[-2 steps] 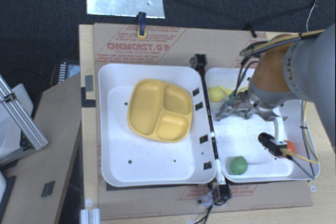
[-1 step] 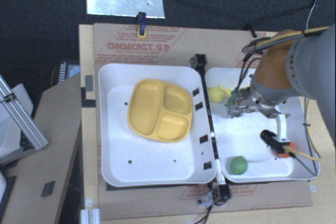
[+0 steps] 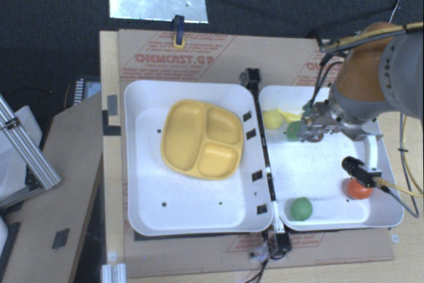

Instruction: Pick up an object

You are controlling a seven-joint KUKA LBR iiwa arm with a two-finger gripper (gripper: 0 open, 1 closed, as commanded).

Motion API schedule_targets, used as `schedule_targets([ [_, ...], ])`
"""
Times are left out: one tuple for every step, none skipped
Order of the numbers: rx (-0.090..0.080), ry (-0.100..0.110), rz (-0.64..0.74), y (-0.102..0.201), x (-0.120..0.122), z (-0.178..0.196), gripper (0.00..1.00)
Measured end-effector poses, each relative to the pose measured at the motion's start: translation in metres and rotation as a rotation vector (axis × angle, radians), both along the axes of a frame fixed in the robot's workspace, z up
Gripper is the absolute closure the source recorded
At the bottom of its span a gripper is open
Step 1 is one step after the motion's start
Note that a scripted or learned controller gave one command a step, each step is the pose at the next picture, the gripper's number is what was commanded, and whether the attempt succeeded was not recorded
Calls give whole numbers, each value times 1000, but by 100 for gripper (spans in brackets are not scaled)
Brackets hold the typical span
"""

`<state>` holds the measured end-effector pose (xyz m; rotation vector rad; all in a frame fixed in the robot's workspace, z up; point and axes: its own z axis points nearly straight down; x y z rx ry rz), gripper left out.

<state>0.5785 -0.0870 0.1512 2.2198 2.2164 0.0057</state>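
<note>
Right bin: arm reaching down

The two bins are white. The divided plate is pale yellow. One ball is green, another small ball is yellow, and a round object is orange-red. The arm is grey with an orange band. The cardboard is beige with red letters.

bright, even overhead light, glare on white bins, slightly soft focus.
</note>
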Motion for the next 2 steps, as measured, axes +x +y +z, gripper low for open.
schedule_targets([
  [-1,-3,6,-2,7,63,100],
  [0,1,6,-2,8,87,100],
])
